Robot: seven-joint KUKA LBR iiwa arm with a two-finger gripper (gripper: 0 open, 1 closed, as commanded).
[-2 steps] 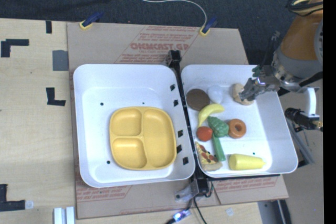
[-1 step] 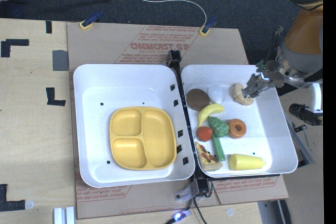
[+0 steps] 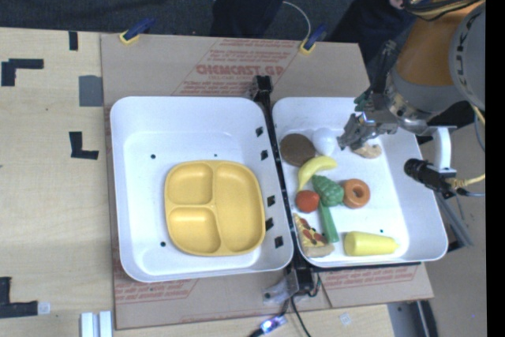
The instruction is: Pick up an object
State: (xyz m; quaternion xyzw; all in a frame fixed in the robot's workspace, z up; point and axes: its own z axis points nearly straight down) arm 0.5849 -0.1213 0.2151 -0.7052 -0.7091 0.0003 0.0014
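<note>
My gripper [image 3: 357, 133] hangs over the far part of the right bin [image 3: 418, 225]. It is just above and partly in front of a small tan piece [image 3: 370, 148], which peeks out at its lower right. Whether it touches that piece I cannot tell. Close by on the left lie a white rounded piece [image 3: 323, 142] and a brown disc [image 3: 297, 148]. Nearer the front are a banana [image 3: 316, 168], a green vegetable [image 3: 327, 193], a red tomato [image 3: 307, 201], an orange ring [image 3: 357, 193], a yellow wedge [image 3: 369, 244] and a flat multicoloured piece [image 3: 311, 235].
The left bin [image 3: 138, 170] holds a yellow divided plate [image 3: 213, 207]. Both bins sit on a cardboard sheet [image 3: 229, 67] on the bench. The arm's grey body and orange band [image 3: 430, 43] rise at the right, with a black fitting [image 3: 426, 171] over the right bin's edge.
</note>
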